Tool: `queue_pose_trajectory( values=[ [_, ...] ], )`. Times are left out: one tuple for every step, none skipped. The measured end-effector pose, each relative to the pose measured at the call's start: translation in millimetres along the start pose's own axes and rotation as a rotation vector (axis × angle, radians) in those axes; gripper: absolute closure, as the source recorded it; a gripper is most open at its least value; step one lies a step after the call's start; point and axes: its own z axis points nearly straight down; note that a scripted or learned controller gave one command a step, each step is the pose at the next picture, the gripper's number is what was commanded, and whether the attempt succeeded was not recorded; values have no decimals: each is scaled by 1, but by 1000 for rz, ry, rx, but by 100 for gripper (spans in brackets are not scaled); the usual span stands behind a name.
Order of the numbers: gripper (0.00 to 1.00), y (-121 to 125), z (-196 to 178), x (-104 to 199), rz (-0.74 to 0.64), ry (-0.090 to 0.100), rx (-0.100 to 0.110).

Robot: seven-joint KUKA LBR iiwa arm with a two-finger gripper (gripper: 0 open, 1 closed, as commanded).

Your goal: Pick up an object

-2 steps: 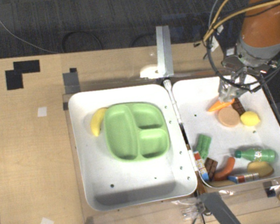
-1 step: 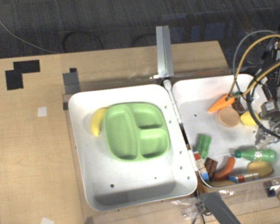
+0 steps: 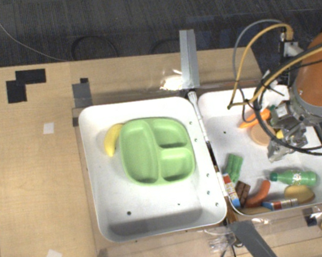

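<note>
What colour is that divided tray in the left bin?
Light green; the divided tray shows clearly in the camera view, lying in the left bin.

a pale wooden bench [image 3: 33,190] with black markings [image 3: 24,83] sits against dark grey carpet [image 3: 103,14].

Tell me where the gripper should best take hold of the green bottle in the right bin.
Probably mid-body, from straight above. The green bottle lies on its side, long axis roughly left-right, so fingers should close across its width. Bare floor lies behind it; the tan piece crowds its front.
</note>
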Motion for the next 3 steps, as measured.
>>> queue_pose_trajectory(
  values=[
    [100,21,19,72,-251,2,-7],
    [100,18,8,69,-251,1,0],
    [0,18,8,69,-251,1,0]
  ],
)
